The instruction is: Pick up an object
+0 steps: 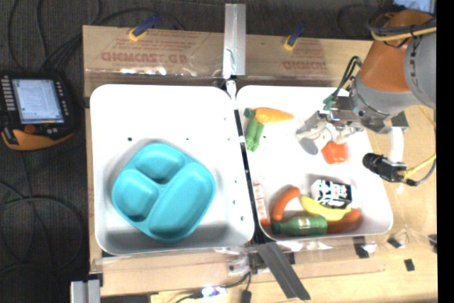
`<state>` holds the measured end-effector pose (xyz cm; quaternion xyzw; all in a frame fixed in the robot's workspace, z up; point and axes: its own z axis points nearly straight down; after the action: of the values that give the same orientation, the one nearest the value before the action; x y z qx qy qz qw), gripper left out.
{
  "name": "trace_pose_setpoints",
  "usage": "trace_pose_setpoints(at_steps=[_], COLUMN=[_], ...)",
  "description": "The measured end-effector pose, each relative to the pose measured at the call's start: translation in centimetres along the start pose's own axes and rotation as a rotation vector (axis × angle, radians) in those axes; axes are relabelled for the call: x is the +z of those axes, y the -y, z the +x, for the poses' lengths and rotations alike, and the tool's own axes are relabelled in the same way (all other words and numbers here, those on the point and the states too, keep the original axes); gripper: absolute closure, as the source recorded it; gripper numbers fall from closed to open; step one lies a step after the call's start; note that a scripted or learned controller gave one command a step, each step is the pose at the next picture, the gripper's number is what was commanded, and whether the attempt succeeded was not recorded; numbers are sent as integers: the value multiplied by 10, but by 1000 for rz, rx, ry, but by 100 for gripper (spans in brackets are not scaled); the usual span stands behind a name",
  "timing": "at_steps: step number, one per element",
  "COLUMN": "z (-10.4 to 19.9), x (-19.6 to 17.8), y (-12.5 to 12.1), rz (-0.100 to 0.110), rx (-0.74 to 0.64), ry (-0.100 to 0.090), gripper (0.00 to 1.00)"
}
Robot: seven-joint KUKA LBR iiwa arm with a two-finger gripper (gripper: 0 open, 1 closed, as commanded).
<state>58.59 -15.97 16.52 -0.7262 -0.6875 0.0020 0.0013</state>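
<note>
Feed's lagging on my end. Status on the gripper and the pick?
Gripper low in right bin, fingers open, nothing between them. Small orange-red object just beside it, on the floor. Carrot and bottom pile apart from it.

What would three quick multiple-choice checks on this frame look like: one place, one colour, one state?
1. Where does the divided plate lie?
A. left bin
B. right bin
C. on the bench outside the bins

2. What colour is that plate?
A. red
B. turquoise
C. yellow

3. Where is the claw?
A. over the left bin
B. over the right bin
C. off the bench

Answers: 1 A, it sits inside the left bin. 2 B, its surface is turquoise all over. 3 B, it hangs beside the small red-orange piece.
</note>
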Motion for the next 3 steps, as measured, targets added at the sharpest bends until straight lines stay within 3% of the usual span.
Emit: trace_pose_setpoints(at_steps=[1,2,3], z=[-26,-39,10], x=[77,76,14], y=[-27,15,-82], rz=[-14,-17,-4], rx=[-23,-98,-136], ry=[2,4,1], gripper=[0,0,0])
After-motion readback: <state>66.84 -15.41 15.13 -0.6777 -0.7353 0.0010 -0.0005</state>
